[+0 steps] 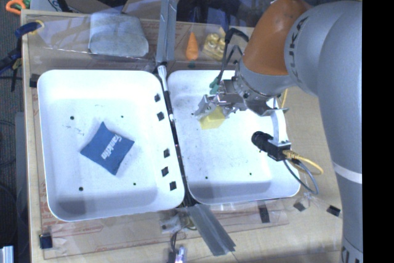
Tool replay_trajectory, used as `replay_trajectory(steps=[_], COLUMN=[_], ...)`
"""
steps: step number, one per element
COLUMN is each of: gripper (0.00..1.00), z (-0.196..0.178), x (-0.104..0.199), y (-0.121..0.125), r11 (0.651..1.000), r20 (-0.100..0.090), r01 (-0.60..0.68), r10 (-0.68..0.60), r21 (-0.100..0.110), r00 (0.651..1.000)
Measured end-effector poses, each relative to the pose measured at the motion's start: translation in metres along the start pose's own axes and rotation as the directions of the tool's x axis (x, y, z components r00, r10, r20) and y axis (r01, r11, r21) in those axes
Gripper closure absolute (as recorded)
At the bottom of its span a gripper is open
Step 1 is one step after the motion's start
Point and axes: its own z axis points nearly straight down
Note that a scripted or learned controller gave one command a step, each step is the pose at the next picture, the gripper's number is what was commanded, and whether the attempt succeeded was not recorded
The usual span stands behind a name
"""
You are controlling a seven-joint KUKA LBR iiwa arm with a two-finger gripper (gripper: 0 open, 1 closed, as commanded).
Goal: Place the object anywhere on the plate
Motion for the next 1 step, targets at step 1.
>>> replay_trajectory(steps=[1], gripper=[1.0], z=[-0.0062], x=[0.0003], y=[0.0001], r11=[1.0], r20=[0.0], r01=[0.008], r10=[-0.008], r21=[0.008], r00=[1.0])
